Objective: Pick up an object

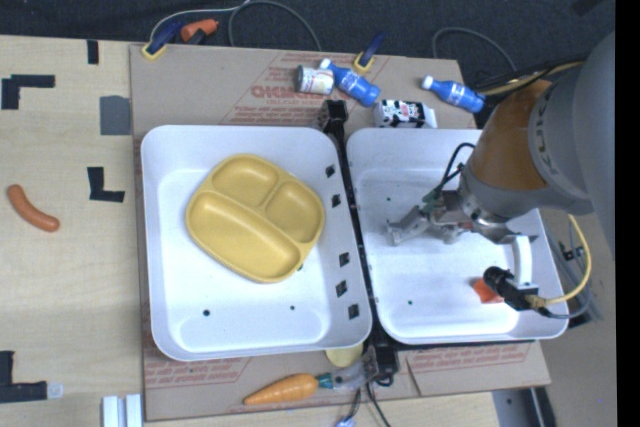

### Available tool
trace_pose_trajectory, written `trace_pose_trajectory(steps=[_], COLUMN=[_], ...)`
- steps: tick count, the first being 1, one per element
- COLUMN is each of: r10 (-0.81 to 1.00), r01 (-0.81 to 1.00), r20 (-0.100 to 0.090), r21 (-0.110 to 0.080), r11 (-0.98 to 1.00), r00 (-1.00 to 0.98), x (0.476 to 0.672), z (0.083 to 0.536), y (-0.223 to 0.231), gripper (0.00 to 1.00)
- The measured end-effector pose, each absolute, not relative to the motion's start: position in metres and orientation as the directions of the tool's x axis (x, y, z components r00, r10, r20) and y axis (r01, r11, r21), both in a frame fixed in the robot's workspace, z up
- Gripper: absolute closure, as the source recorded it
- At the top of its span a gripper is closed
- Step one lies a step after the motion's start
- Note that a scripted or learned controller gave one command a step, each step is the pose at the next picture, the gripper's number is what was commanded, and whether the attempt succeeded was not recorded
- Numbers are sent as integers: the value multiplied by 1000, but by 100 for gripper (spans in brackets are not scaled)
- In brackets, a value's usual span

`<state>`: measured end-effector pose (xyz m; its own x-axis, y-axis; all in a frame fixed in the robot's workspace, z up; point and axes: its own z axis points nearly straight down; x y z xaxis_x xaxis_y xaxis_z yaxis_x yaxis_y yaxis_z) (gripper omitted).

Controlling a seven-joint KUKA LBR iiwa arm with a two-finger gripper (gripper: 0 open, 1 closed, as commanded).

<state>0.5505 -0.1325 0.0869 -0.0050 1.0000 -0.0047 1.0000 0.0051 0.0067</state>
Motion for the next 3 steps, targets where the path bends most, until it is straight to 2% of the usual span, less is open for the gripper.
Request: trace_pose_trajectory(steps=[1, 2, 3], r10=[1000, 1000, 1000], r01=[1000, 1000, 1000], r20=[-4, 1, -2], r21=[7, -9, 2], r11=[-4, -4, 5], r00=[4, 4, -5], x=[507, 484, 556], z=[197, 110, 86], y=[-178, -211, -181], gripper=[0, 0, 0])
